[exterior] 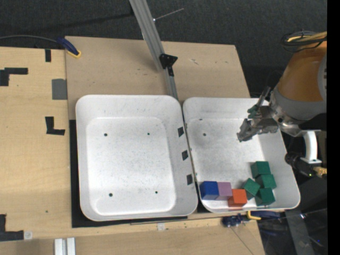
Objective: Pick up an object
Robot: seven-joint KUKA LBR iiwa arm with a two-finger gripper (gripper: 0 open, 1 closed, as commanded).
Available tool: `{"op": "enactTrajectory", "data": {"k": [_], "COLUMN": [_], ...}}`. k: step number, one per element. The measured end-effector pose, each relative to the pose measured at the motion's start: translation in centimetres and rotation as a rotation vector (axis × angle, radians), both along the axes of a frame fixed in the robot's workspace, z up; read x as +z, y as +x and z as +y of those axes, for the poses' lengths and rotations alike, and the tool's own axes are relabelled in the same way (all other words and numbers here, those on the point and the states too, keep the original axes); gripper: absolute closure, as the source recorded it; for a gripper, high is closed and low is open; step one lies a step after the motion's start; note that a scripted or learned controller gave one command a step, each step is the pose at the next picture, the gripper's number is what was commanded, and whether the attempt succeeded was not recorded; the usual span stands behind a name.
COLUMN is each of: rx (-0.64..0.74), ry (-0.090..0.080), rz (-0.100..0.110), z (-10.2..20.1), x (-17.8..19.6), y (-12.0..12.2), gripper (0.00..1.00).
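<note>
The right bin [212, 116] holds a cluster of small blocks along its near edge: a blue block [209, 189], a lilac block [224, 188], an orange block [238, 196] and several green blocks [262, 181] at the near right corner. My gripper [245, 132] hangs over the right part of this bin, farther back than the blocks, fingers pointing down and left. Nothing shows between its fingers, and they look close together. The arm's orange band [303, 81] is above it at the right.
The left bin [127, 110] sits beside the right one on the wooden bench. A metal pole [151, 31] slants from the top to the divide between the bins. Black clips [184, 154] line the shared rim.
</note>
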State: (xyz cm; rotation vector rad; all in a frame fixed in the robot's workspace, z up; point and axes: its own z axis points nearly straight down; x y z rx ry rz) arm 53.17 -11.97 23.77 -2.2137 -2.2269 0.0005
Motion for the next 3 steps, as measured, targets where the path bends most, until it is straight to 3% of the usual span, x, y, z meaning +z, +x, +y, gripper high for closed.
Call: {"op": "enactTrajectory", "data": {"k": [3], "rx": [0.000], "ry": [0.000], "rz": [-0.002], "z": [14.7], "x": [0.0], "y": [7.1], "gripper": [1.00]}}
